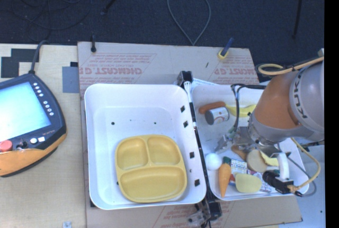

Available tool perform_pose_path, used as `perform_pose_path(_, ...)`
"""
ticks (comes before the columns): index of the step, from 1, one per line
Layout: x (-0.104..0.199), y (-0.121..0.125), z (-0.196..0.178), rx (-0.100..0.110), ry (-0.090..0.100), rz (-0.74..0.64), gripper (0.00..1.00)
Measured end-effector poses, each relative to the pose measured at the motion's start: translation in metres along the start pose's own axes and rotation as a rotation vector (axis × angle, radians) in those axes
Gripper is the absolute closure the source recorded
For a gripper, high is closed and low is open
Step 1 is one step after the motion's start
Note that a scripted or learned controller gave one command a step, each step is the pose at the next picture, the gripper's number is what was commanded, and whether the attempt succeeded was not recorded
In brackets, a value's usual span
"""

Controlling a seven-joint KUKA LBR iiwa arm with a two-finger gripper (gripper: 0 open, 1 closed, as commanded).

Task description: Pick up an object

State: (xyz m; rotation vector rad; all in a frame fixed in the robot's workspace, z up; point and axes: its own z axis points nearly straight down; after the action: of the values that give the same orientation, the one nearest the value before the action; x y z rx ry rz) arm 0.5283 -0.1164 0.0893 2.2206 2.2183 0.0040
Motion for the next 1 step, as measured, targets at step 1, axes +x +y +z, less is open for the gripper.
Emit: perform_pose_path(1, -0.0119, -0.0219, -0.0003, -0.001, 0.0, 0.0, 0.0)
